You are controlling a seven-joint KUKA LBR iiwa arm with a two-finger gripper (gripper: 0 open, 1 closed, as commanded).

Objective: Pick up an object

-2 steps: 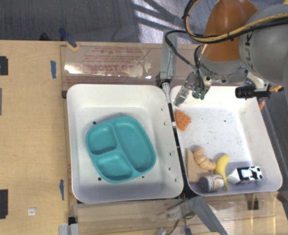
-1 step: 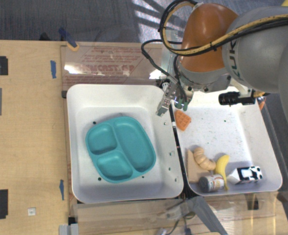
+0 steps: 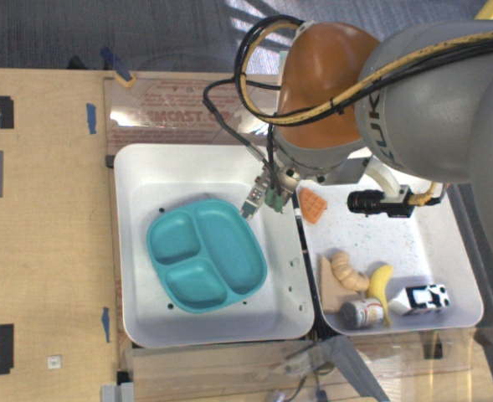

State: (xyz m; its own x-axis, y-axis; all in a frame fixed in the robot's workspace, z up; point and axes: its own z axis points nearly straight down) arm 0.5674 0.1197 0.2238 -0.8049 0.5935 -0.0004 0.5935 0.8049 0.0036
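Observation:
My gripper (image 3: 263, 201) hangs over the right part of the left bin (image 3: 137, 224), close to the divider between the bins. Its two fingers stand apart, open, with nothing between them. Just below and to its left lies a teal divided plate (image 3: 206, 254) on the left bin's floor. An orange piece (image 3: 313, 207) lies in the right bin (image 3: 447, 249), a short way right of the gripper. At the right bin's front are a tan lumpy item (image 3: 347, 271), a yellow banana (image 3: 381, 282), a small can (image 3: 362, 312) and a black-and-white item (image 3: 426, 297).
The big grey arm and its orange band (image 3: 330, 82) cover the back of the right bin. Black and yellow cables (image 3: 254, 65) loop above the wrist. A wooden bench top (image 3: 37, 224) spreads to the left of the bins.

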